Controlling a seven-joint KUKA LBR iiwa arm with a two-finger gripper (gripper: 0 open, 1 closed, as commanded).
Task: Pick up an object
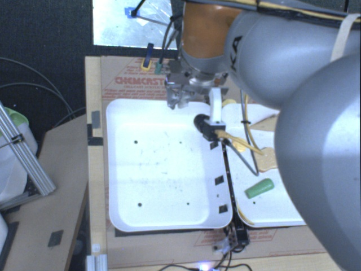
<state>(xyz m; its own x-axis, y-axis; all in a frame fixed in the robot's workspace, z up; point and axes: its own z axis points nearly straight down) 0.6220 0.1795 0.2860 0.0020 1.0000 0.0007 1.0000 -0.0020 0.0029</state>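
Note:
My gripper (178, 99) hangs over the far rim of the left white bin (121, 151), close to its back right corner, and nothing shows beneath it. In the right bin (282, 218) a green cylinder (259, 187) lies near the front left. A flat tan piece (269, 158) rests just behind the cylinder. A pale yellow object (230, 103) peeks out at the far edge of that bin, partly hidden by the arm. The grey arm with its orange band (211, 21) covers most of the right bin.
Both bins sit on a cardboard sheet (135, 81) on the bench. An aluminium frame (22, 151) stands at the left, off the bench. A small blue and yellow clip (148, 58) sits behind the left bin.

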